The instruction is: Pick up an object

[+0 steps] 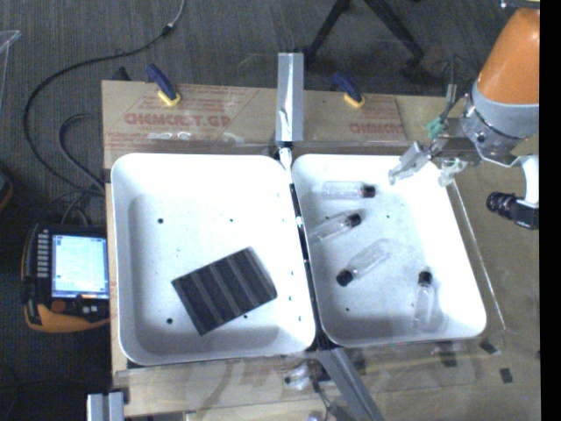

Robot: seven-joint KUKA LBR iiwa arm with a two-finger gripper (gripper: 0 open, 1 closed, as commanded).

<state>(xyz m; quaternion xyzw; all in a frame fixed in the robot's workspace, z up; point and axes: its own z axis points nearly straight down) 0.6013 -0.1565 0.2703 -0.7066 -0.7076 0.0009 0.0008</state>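
- Over the right bin's (465, 261) far right corner we see the gripper (427, 163), hanging off the grey arm (513, 68) with its orange band.
- Its two fingers (405, 166) stand apart, nothing between them.
- Four clear vials with black caps lie on the right bin's floor, all loose, none touching the gripper.
- First vial (346, 189) lies at the far side of that bin, cap toward the gripper, nearest of the four to the fingers.
- Second vial (335, 225) lies just nearer than the first, close to the wall shared with the left bin (140, 191).
- Third vial (363, 262) lies slantwise around the right bin's middle, cap at its near-left end.
- Fourth vial (423, 298) lies near that bin's near right corner, cap at its far end.
- Across the shared wall, a black ribbed block (224, 289) lies flat in the left bin, well apart from the gripper.
- Left of the left bin, a handheld pendant (66, 277) with a lit screen sits on the floor.
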